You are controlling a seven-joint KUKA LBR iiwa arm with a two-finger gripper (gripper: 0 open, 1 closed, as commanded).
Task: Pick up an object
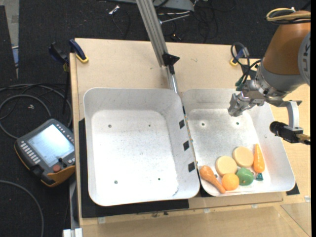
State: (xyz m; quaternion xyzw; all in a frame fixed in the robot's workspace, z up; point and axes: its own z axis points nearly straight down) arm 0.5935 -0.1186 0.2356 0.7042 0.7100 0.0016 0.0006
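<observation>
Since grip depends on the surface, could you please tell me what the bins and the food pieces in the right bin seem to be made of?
The right bin and left bin look like thin moulded white plastic, matte and scuffed with dark specks. The carrot, orange, green piece and two pale round slices look like smooth toy plastic, given their uniform colours and slight sheen; rubber or foam cannot be ruled out.

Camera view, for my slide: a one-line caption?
End effector hovers over the right bin, toy food clustered at its near edge.
</observation>
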